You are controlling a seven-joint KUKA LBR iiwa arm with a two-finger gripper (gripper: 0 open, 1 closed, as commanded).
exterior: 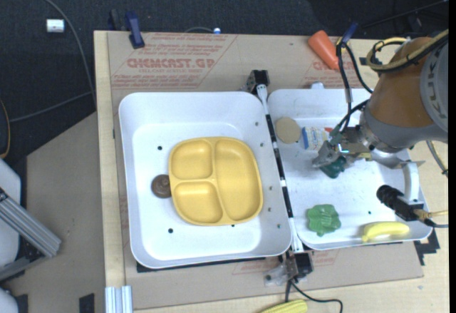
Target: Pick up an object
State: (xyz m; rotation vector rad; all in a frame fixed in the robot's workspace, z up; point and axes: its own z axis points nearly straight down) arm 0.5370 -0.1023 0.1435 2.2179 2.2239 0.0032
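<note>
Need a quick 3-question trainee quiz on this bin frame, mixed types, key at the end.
1. True or false: the yellow tray lies in the left bin.
2. Which lies nearest the right bin's front edge? A) green toy B) tan disc C) banana
3. Fill in: the gripper is over a dark ___ object.

Key: 1 true; 2 C; 3 green.

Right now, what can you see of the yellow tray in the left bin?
The yellow tray is a rounded-corner divided plate, apparently plastic, with three compartments: two at the far side, one wider nearer the camera. It lies flat, right side up, slightly rotated, about mid-floor in the left bin. A small brown round object sits against its left edge.
</note>
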